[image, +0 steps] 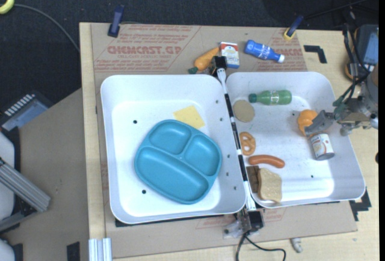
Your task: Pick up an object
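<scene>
The right bin (343, 184) holds a green bottle (271, 97), a tan round disc (243, 110), an orange fruit (306, 118), a small can (323, 147) lying on its side, a pretzel (247, 143), a hot dog (266, 161) and a slice of bread (269, 185). My gripper (320, 123) reaches in over the bin's right rim. It hangs just right of the orange fruit and right above the can. Its dark body covers part of the fruit's lower right side. Nothing shows between its tips.
The left bin (120, 109) holds a blue divided plate (177, 160) and a yellow cheese slice (190, 115). Behind the bins lie a carrot (206, 59), a small carton (229, 54) and a blue bottle (263, 50). Blue clamps sit at the board's back corners.
</scene>
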{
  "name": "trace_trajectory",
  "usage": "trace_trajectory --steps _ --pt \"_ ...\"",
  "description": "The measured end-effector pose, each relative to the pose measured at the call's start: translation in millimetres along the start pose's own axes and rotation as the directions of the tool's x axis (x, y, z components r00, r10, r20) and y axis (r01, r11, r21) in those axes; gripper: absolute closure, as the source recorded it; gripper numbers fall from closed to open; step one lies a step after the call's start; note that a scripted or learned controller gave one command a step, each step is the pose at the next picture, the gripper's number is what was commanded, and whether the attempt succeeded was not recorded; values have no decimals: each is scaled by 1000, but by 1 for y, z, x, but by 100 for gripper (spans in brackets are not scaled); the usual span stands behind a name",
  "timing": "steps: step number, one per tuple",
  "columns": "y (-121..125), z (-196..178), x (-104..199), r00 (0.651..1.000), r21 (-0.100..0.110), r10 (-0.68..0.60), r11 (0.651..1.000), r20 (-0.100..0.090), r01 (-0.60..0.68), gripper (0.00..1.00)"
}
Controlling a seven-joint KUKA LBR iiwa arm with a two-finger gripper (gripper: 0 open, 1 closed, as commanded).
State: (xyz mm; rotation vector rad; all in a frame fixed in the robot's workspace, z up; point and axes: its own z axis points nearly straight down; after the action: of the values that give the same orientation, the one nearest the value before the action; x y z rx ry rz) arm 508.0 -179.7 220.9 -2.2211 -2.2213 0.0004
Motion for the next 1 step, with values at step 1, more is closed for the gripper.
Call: trace_trajectory --steps 1 --pt "34 135 -39 1000 -1 -5 1000 -7 5 0"
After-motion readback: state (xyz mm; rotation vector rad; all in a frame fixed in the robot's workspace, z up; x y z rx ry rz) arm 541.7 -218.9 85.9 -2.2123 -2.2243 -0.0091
